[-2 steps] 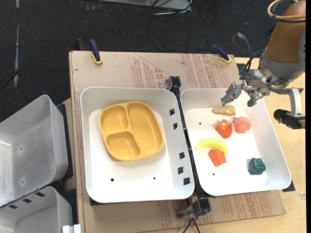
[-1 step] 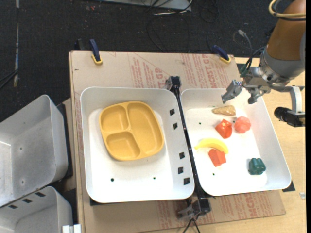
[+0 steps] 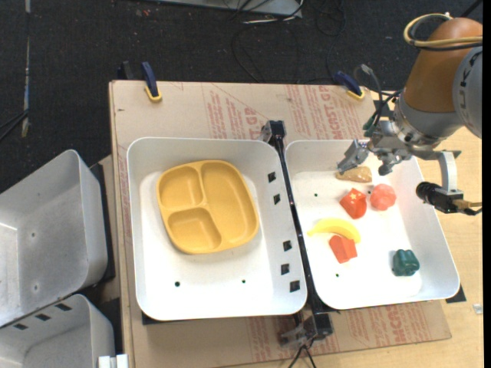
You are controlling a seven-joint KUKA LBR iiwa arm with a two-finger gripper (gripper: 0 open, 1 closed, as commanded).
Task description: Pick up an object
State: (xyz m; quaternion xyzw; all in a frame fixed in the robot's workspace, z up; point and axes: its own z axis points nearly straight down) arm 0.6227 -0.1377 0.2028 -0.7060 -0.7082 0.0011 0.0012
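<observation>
Nearest the camera, right bin [image 3: 433,282]: dark green piece [image 3: 405,262] in the near right corner; orange-red block [image 3: 342,248] touching a yellow banana-shaped piece [image 3: 334,228]; further back, a red piece [image 3: 353,203] just beside a pink round piece [image 3: 383,197]; a tan piece [image 3: 357,175] at the far side. Left bin [image 3: 149,282]: one yellow divided tray [image 3: 207,205]. From the overhead view, my pincer [image 3: 369,159] hangs spread over the tan piece, pinching nothing.

The bench [image 3: 199,102] is brown board; two white bins, left [image 3: 146,228] and right [image 3: 430,236], sit side by side on it.
</observation>
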